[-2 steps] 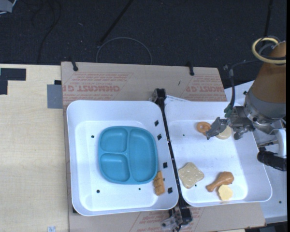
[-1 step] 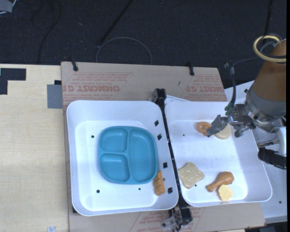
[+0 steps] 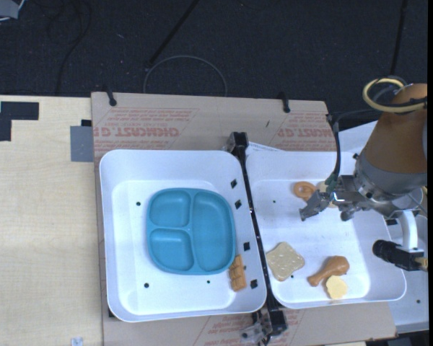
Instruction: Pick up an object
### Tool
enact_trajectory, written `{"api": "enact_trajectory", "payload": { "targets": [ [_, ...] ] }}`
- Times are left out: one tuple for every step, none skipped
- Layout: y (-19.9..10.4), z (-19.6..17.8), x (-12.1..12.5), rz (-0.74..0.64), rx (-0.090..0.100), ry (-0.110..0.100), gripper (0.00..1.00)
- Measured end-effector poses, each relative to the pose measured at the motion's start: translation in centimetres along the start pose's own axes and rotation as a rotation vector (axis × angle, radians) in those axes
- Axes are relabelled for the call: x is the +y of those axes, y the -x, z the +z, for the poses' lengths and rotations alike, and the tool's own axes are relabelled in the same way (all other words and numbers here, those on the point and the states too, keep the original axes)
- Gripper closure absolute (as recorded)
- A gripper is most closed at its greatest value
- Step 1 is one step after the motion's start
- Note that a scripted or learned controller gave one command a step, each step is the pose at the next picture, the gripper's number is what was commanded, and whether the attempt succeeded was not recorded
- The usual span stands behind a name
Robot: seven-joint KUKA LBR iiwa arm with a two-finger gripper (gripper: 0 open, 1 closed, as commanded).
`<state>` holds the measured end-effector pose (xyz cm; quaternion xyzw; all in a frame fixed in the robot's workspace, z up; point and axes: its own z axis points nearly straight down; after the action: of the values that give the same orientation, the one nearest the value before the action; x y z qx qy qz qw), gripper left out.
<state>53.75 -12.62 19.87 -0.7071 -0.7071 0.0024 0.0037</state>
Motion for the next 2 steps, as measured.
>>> {"api": "enact_trajectory", "payload": {
  "targets": [
    [-0.5,6.4,-0.4,0.000,0.001,-0.002,0.00],
    [-0.6,11.4,-0.4,0.001,-0.001,0.005,0.00]
  ]
}}
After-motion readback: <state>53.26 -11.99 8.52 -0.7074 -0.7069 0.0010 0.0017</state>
